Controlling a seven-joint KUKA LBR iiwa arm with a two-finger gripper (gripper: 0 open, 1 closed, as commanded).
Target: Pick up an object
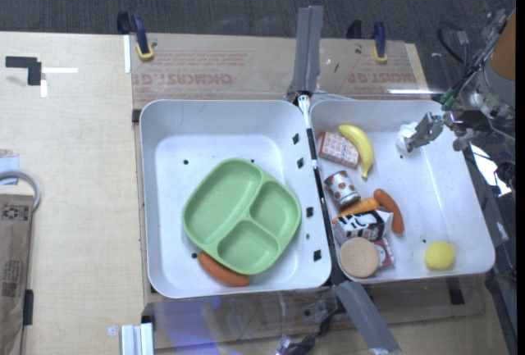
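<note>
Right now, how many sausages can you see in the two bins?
2. One sausage lies in the left bin, partly under the green plate's near edge. The other sausage is in the right bin, beside the can. More may be hidden.

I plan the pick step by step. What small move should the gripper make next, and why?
Probably a short move left and down toward the banana. The gripper hangs above the right bin near its far edge with nothing between its fingers, and the banana is the nearest item, lying apart from the small box enough to grasp.
</note>
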